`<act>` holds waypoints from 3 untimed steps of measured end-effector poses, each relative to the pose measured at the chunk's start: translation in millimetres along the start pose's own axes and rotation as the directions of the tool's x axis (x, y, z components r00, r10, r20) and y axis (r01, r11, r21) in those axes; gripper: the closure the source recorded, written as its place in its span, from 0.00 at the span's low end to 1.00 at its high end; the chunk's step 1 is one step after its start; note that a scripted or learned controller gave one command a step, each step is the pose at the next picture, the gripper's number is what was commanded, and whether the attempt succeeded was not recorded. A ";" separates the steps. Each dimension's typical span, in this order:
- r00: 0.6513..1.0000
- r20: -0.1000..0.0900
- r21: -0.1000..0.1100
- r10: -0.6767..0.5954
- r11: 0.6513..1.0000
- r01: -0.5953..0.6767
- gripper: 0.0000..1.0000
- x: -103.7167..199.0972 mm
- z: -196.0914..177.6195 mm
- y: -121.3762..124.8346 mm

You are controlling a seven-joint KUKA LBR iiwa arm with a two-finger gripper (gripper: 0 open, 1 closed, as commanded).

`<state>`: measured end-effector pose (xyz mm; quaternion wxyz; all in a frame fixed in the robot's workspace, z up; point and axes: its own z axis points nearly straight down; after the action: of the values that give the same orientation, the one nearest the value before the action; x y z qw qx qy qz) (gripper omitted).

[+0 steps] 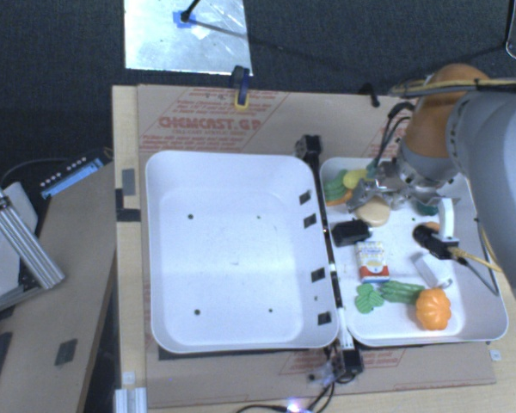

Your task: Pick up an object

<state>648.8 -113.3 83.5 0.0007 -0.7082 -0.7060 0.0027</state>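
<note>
Where bins [232, 256] number two, one pumpkin [433, 308] sits.

1. "CHEMCAST GP" stands in red capitals on the brown protective sheet [208, 120] under the bins, at the far left.
2. Smaller red print surrounds it and recurs along the near edge, too small to read.
3. The small red-and-white carton [373, 261] in the right bin carries print too blurred to read.

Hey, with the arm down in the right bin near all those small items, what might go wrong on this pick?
Items crowd the far corner of the right bin: the hand sits beside a tan round piece and a yellow and green toy, so it may well nudge or trap the wrong one. The black object lies close by and could get shoved against the bin wall. A grasp among neighbours this tight may simply slip.
</note>
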 end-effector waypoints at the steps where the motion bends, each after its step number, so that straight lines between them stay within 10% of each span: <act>1: 1.000 -0.001 -0.009 -0.008 1.000 0.008 1.00 3.5 -12.9 3.6; 2: 1.000 0.001 -0.026 -0.009 1.000 0.009 1.00 6.5 -175.5 12.3; 3: 1.000 -0.004 -0.005 -0.011 1.000 0.011 1.00 49.9 -164.6 -18.9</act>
<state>630.9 -62.8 248.0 0.0003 -0.7044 -0.7098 -0.0002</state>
